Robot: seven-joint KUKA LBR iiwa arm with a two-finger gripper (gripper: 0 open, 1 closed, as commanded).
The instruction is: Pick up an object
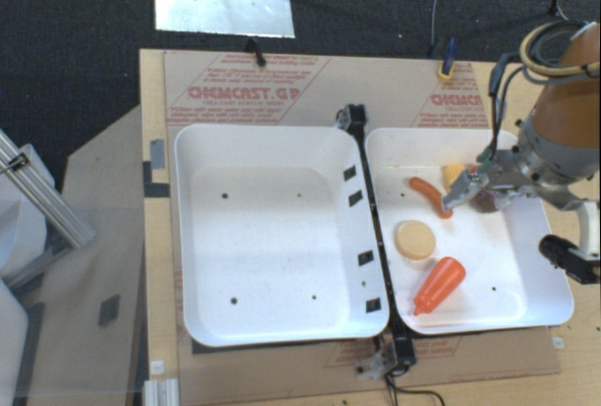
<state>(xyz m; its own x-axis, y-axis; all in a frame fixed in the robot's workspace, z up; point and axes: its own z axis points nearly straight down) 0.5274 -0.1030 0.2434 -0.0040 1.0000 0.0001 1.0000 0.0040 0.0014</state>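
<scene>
Even overhead light, soft shadows, slightly soft focus throughout.

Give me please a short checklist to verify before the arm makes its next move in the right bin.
1. Gripper is over the right bin: ok.
2. Gripper is near a target, the sausage: ok.
3. Something held between the jaws: cannot tell.
4. Carrot and round cookie lie apart from the gripper, no collision: ok.
5. Yellow piece and dark object crowd the gripper: not ok.
6. Cable hangs away from the bin: ok.

bins (272, 235): 2 | carrot (439, 285): 1 | sausage (429, 195): 1 | round cookie (415, 240): 1 | yellow piece (454, 174): 1
</scene>
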